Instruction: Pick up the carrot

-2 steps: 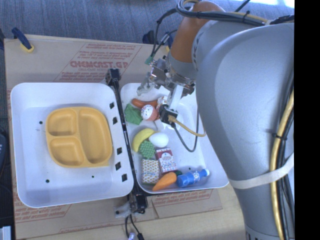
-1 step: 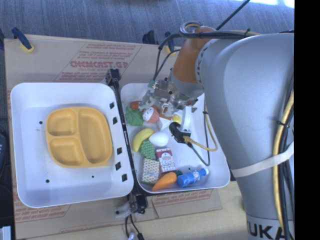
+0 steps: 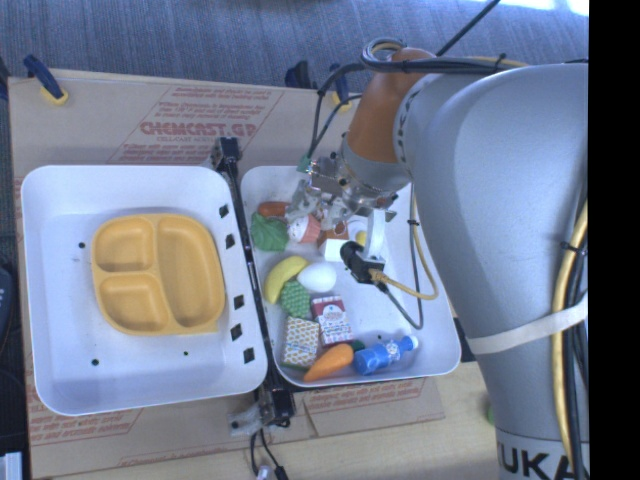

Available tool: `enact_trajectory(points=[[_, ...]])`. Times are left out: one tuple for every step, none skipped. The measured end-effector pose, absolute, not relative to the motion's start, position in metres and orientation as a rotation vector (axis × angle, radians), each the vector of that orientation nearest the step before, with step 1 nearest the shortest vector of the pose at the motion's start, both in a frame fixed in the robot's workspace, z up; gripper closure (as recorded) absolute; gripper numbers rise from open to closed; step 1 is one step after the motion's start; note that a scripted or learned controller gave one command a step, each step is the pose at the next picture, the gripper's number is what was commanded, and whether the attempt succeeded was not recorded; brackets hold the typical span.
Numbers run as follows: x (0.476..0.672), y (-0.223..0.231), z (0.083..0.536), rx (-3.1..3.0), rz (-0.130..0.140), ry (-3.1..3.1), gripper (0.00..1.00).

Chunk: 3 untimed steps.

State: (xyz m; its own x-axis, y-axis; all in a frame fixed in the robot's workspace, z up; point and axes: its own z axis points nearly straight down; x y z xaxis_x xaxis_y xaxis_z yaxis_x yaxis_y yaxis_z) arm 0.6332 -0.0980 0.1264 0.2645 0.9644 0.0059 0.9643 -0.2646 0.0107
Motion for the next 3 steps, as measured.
enact_trajectory(points=[[0.627, -0.098, 0.116, 2.615, 0.027, 1.722, 1.00], [0.602, -0.107, 0.317, 2.711, -0.001, 1.592, 1.00], [0.625, -0.185, 0.380, 2.490, -0.002, 1.918, 1.00]])
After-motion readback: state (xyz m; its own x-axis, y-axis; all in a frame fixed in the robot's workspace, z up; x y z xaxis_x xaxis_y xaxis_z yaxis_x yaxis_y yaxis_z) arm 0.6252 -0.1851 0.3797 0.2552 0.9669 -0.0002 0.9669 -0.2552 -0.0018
